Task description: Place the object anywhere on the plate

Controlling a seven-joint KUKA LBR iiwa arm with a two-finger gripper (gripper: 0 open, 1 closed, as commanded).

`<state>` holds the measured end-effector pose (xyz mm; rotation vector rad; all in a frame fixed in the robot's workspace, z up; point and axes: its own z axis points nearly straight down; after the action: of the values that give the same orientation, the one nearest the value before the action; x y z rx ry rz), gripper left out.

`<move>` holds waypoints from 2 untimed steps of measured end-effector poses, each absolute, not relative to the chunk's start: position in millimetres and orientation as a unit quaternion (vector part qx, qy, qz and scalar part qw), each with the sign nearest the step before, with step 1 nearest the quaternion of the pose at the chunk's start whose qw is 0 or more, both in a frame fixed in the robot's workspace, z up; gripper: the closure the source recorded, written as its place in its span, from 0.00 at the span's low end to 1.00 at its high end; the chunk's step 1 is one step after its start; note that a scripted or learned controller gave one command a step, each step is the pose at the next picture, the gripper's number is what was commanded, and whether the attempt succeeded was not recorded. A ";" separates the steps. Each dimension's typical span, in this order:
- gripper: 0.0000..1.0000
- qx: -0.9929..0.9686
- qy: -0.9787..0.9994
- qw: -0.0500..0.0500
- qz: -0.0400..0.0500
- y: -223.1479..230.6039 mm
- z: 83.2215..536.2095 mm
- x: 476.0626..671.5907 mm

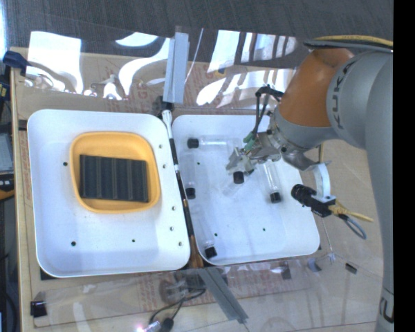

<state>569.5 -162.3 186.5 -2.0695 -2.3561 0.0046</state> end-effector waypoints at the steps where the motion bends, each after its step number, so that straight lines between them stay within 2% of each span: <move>1: 1.00 -0.610 -0.793 0.001 0.001 -120.1 191.3 583.9; 2: 1.00 -0.537 -0.843 0.003 0.001 -80.5 191.0 554.6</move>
<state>554.6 -80.5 191.0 -1.6846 -2.6455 0.0034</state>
